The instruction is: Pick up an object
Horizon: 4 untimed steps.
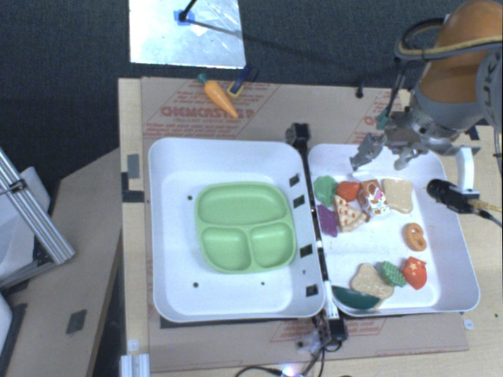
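Cardboard (314,108) covers the bench under two white bins, and the toys to pick from all lie in the right bin (452,261). Nearest the gripper (382,160) is a cluster at the bin's far left: a red piece (348,189), a small printed packet (375,199) and a bread slice (398,195) in a row. A green leaf (324,188) sits at the left end by the bin wall, and a pizza wedge (348,210) and a purple piece (328,220) lie just nearer the camera. The gripper hovers over the far edge of this bin, beyond the cluster. Its two fingers are spread apart with nothing between them. An orange pretzel (415,236) lies alone further along on the right. Near the front edge a second bread slice (371,280), a dark green lump (391,273) and a red strawberry (415,272) sit close together. A dark green curved piece (354,297) rests in the front left corner. The grey and orange arm (464,45) comes in from the upper right. The left bin (169,210) holds a green divided plate (242,226) lying flat near its middle. Beyond the bins, a toy carrot (220,98) lies on the cardboard, and a silvery sheet (189,22) lies past it on the dark floor.
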### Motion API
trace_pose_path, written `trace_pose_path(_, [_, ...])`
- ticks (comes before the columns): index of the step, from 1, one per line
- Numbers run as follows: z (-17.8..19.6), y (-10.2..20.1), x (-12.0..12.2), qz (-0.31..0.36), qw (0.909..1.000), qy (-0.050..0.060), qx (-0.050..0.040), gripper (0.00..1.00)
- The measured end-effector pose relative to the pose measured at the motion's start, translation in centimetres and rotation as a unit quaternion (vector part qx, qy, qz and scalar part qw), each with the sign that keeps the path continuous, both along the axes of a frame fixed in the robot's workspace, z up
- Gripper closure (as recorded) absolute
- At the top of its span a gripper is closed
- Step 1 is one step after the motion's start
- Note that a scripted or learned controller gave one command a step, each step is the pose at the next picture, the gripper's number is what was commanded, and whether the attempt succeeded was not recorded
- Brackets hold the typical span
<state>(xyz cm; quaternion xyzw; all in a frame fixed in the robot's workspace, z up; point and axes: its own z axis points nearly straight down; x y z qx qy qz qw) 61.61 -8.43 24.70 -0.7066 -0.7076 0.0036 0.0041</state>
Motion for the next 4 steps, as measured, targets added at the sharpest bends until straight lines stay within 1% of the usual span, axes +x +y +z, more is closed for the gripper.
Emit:
trace_pose_path(1, [0.7, 0.0, 0.2, 0.001, 1.0000, -0.006, -0.0006, 0.00])
trace_pose_path(2, [-4.5, 1.0, 0.6, 0.002, 1.0000, -0.005, -0.0001, 0.00])
trace_pose_path(3, [-10.3, 0.1, 0.6, 0.000, 1.0000, -0.004, -0.0004, 0.00])
trace_pose_path(4, [-13.2, -0.3, 1.3, 0.000, 0.9998, -0.017, -0.0024, 0.00])
